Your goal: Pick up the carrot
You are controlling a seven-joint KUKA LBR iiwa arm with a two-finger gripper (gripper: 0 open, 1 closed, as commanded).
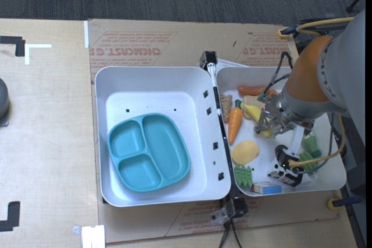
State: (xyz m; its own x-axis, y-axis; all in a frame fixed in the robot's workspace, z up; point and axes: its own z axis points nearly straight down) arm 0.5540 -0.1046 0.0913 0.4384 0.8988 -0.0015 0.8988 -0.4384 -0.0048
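Observation:
The carrot (234, 123), orange with a green top, lies along the left wall of the right bin (331, 178), its tip pointing toward the front. My gripper (266, 122) hangs low over the middle of that bin, a short way right of the carrot. It sits above a yellow toy (251, 111) and is apart from the carrot. The arm's orange band and grey wrist cover the bin's right rear part.
A red-orange pepper-like toy (250, 90) lies at the back of the right bin. Toward the front are a yellow lemon-like toy (244, 152), a green piece (242, 175) and a small blue box (267, 188). Another green toy (310, 151) sits right. The left bin (145, 81) holds a teal divided plate (150, 151).

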